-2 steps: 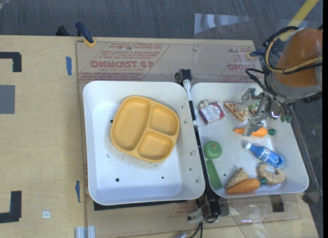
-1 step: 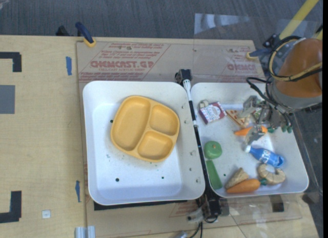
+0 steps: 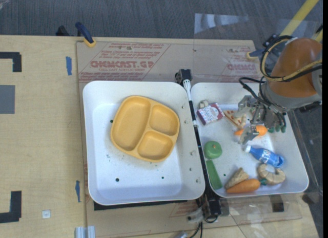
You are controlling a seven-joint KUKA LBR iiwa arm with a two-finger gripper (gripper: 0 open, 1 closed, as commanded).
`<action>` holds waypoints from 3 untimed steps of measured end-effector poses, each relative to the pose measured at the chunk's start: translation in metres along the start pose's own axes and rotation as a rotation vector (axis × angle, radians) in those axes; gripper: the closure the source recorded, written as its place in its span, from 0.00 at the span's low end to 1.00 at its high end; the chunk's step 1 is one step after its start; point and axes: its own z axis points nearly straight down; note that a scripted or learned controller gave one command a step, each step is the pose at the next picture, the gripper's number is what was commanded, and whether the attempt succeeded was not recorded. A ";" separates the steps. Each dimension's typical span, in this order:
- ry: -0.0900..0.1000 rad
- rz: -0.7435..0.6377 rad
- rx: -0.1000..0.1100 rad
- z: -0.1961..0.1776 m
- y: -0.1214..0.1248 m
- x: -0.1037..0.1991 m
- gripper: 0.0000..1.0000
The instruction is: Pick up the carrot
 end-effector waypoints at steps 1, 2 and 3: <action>-0.006 -0.120 0.001 -0.001 0.014 0.015 0.00; -0.002 -0.068 -0.012 -0.001 -0.013 0.024 0.00; 0.001 0.167 -0.013 0.000 -0.029 0.029 0.00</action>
